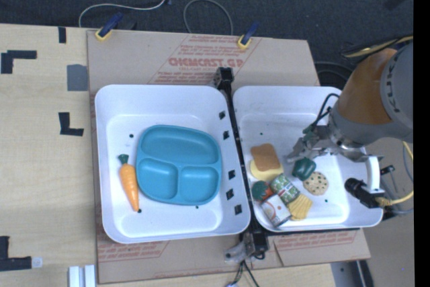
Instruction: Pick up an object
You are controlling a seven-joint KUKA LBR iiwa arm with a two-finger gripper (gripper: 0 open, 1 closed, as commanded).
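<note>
We record one surface point(40, 165) of pale wood, bearing a brown cardboard sheet point(201, 60) held at its far edge by two clamps with yellow and blue handles. On the sheet stand two shallow white bins side by side, touching along a black divider. In the left bin point(114, 111) we list a blue sectioned plate point(179, 165), lying flat near the middle, and a toy carrot point(129, 185) just beside the plate's left edge, its green top pointing toward the far side. In the right bin point(269, 104) we list a cluster of toy foods toward the near half: a tan slice of bread point(265, 158); a round cookie with dark chips point(316, 183); a small dark green piece point(304, 168) between the bread and the cookie; a green and white carton point(286, 189) below the bread; a yellow ridged piece point(300, 206) touching the carton; a red and white can point(275, 212) near the front wall; and a dark green round item point(259, 190) beside the divider. The grey arm with its orange band point(366, 94) reaches in from the right over the right bin. Its gripper point(306, 148) sits low, directly above the small dark green piece; we cannot tell how far it is parted, nor whether anything lies between.
</note>
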